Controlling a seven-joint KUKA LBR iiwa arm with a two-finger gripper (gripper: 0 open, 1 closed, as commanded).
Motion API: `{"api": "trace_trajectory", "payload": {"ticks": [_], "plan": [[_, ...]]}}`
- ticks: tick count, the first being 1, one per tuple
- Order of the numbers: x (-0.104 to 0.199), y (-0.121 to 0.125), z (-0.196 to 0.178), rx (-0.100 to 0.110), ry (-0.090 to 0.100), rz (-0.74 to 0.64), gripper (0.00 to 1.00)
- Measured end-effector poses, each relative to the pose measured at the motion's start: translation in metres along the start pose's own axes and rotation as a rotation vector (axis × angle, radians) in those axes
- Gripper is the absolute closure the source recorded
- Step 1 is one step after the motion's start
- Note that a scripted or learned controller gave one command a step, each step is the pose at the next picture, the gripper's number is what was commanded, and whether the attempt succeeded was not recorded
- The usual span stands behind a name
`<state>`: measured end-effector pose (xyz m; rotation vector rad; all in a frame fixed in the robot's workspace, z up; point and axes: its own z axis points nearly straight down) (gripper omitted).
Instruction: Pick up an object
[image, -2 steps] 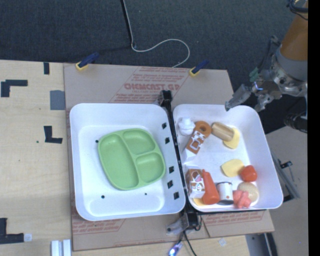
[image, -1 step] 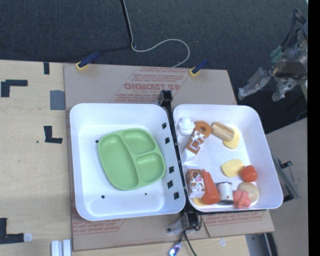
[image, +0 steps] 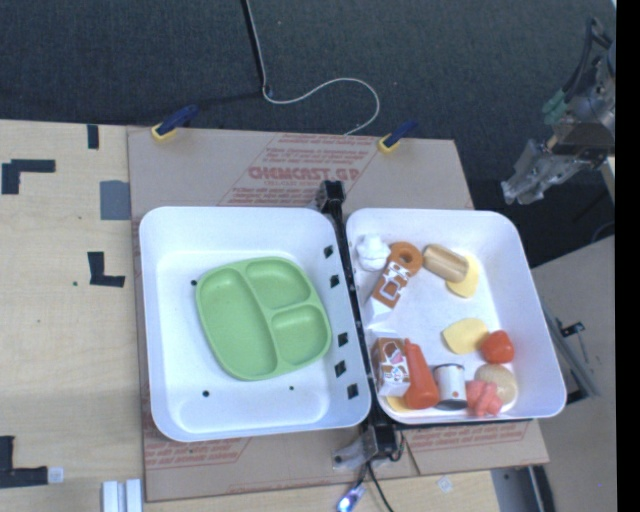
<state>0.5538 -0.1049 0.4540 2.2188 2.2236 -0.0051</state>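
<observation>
The right bin (image: 525, 262) holds several toy foods. A white bottle (image: 371, 251) and an orange carton (image: 392, 279) lie by its left wall, with a bread roll (image: 445, 262) beside them. A yellow piece (image: 463, 335) and a red tomato (image: 497, 347) sit lower right. At the front lie a brown carton (image: 393, 362), a red bottle (image: 420, 383), a small can (image: 451, 382) and a pink piece (image: 485, 400). My gripper (image: 528, 180) hangs outside the bin, past its far right corner, well away from every object.
The left bin (image: 165, 300) carries a green divided plate (image: 263, 317). Both bins rest on a cardboard sheet (image: 290, 170) held by yellow and blue clamps. A white cable (image: 320, 90) loops over the dark floor behind.
</observation>
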Motion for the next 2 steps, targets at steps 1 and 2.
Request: {"api": "trace_trajectory", "payload": {"ticks": [1,2], "plan": [[0.076,-0.052,0.089,0.012,0.005,-0.005,1.0],[0.148,-0.048,0.037,-0.004,0.004,-0.007,1.0]]}}
